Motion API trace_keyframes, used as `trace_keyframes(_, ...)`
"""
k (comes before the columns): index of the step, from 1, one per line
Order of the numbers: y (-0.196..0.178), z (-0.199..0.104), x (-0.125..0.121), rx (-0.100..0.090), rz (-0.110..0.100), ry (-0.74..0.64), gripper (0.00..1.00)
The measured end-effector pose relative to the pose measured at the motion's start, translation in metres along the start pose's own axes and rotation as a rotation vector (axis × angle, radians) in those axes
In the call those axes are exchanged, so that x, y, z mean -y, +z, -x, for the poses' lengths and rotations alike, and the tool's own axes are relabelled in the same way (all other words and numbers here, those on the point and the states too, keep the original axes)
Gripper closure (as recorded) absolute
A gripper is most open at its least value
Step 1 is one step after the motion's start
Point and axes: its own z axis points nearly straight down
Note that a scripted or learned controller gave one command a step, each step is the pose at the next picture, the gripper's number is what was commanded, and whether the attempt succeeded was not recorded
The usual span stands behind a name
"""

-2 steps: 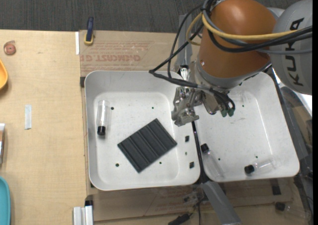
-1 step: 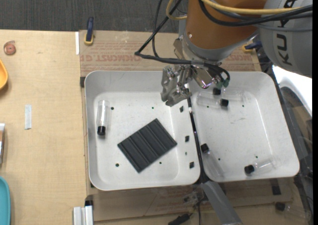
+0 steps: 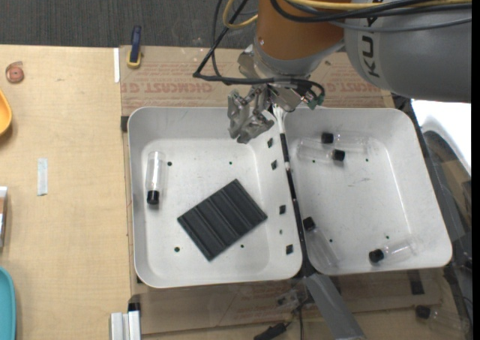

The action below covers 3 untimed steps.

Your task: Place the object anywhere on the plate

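Observation:
A dark ribbed rectangular plate (image 3: 223,218) lies flat and turned at an angle in the middle of the left bin (image 3: 142,256). A clear tube with a black cap (image 3: 153,177) lies near that bin's left wall, cap toward the front. My gripper (image 3: 246,122) hangs over the back right corner of the left bin, close to the wall between the bins. It is above and behind the plate and well to the right of the tube. I see nothing in it.
The right bin (image 3: 420,181) holds clear tubes with black caps: two near its back (image 3: 330,147) and one at the front right (image 3: 390,251). Small black clips sit along the divider (image 3: 285,181). The arm's orange band and cables overhang the back edge.

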Motion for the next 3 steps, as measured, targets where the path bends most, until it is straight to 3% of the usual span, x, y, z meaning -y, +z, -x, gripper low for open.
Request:
trace_keyframes(1, -0.084, 0.037, -0.034, 0.002, -0.001, -0.191, 1.00)
trace_keyframes(2, -0.047, -0.002, -0.064, -0.002, 0.002, -0.393, 1.00)
trace_keyframes(3, -0.064, -0.018, -0.002, 0.001, -0.001, -0.504, 1.00)
